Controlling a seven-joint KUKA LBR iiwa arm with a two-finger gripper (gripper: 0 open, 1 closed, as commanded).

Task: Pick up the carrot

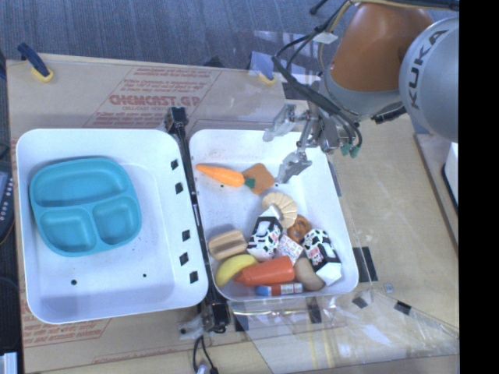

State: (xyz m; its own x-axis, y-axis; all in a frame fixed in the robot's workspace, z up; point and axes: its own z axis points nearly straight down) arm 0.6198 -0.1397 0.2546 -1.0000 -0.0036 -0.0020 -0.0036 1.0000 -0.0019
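Tool [290, 148] above bin, carrot [221, 175] unobstructed

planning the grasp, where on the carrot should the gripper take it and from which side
Probably the middle of the carrot, coming straight down from above. It lies flat on the right bin floor, long axis roughly left-right, so closing across its narrow width suits it. The orange body is bare, while its green end touches a brown block. The gripper hangs nearby, right of it.
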